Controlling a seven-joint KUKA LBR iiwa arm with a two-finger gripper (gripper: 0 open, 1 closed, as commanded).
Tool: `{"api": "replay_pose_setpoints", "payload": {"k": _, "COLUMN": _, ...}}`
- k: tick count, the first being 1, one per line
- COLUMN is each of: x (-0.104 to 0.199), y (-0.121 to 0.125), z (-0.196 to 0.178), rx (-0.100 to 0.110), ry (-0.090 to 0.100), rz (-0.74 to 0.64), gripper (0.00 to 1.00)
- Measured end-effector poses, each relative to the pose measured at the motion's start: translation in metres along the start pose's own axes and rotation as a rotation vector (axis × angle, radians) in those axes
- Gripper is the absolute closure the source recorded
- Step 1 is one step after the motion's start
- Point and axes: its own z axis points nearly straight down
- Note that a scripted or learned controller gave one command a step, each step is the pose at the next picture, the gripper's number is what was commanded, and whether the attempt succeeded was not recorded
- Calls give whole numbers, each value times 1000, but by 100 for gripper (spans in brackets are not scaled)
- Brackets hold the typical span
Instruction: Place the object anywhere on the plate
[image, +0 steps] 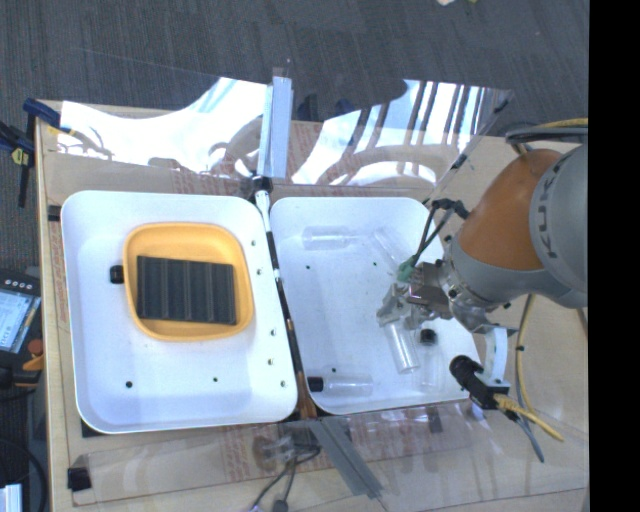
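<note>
I see the gripper low in the right bin, over a clear plastic tube; I cannot tell its grip. The yellow plate with its dark ridged insert sits in the left bin.

The arm has big dark letters on its grey side, by the right edge. They look like "KU", the start of a longer word that is cut off. A small device at the bench's left edge has a lit screen, but its marks are too small to read. No other words or numbers can be read.
</note>
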Motion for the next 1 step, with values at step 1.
{"api": "replay_pose_setpoints", "payload": {"k": 1, "x": 37, "y": 47, "z": -16, "rx": 0, "ry": 1, "rz": -146, "gripper": 100}}
